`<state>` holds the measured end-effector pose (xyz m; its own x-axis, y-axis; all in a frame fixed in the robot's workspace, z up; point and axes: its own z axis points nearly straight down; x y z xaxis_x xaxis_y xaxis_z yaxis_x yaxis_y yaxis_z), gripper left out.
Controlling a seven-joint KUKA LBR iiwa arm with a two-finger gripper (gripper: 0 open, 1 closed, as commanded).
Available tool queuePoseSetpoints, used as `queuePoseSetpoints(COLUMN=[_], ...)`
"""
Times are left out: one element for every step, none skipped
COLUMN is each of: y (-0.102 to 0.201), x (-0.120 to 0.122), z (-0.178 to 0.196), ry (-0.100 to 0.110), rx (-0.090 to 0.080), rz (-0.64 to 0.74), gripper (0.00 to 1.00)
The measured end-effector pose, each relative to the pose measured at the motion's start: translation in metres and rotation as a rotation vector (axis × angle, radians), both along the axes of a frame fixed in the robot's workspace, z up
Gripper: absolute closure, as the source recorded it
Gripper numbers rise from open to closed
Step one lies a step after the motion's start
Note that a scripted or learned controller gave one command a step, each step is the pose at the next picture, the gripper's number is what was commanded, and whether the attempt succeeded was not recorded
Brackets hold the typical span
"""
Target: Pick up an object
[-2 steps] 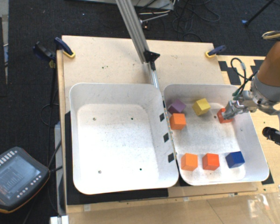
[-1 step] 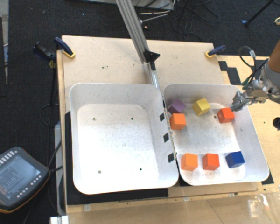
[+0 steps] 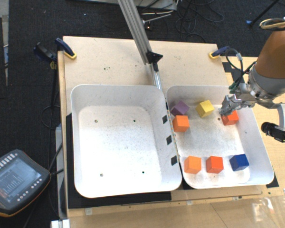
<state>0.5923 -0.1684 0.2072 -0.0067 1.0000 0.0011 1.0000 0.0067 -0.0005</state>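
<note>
In the right bin lie several blocks. A purple block and an orange block sit at its upper left, and a yellow block lies just right of them. A red-orange block rests near the bin's upper right, and my gripper hangs directly over its upper left corner, partly covering it. Along the bin's front stand an orange block, a red-orange block and a blue block.
The left bin has a speckled white floor. A slanted metal bar runs from the top down to the divide between the bins. Blue-and-yellow clamps grip the bench corners. A handheld pendant lies at lower left.
</note>
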Motion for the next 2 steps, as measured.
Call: queuePoseSetpoints(y=[0.06, 0.105], x=[-0.001, -0.003], z=[-0.003, 0.008], ry=[0.0, -0.002], rx=[0.001, 0.0], rz=[0.002, 0.001], gripper=[1.0, 1.0])
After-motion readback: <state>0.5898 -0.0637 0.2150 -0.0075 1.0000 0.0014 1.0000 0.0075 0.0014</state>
